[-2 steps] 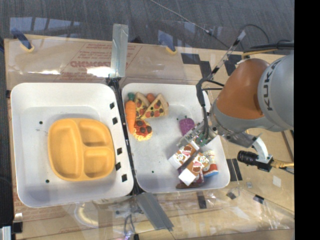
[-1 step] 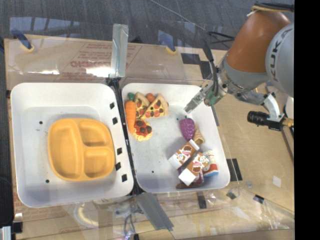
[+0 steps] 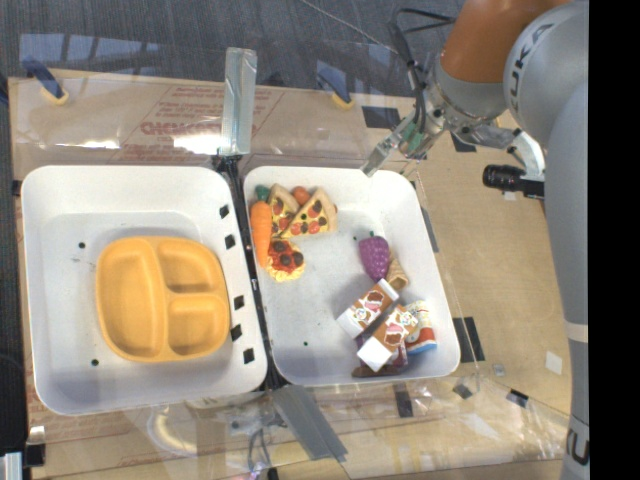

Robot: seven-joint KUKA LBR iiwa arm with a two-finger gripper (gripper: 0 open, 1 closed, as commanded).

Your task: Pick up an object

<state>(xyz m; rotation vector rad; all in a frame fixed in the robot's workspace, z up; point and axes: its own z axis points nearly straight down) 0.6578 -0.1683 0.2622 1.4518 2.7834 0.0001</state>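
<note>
The right bin (image 3: 320, 338) holds a toy carrot (image 3: 261, 230), pizza slices (image 3: 305, 211), another pizza piece with dark toppings (image 3: 284, 258), a purple grape bunch (image 3: 375, 256) and several small snack packets (image 3: 388, 329) near its front right corner. My gripper (image 3: 393, 149) hangs above the bin's back right corner, well clear of the toys, with its fingers slightly apart and nothing between them.
The left bin (image 3: 60, 218) holds a yellow divided tray (image 3: 160, 296). A grey taped strip (image 3: 238, 98) stands at the back between the bins. The arm's grey body (image 3: 560, 88) fills the right side.
</note>
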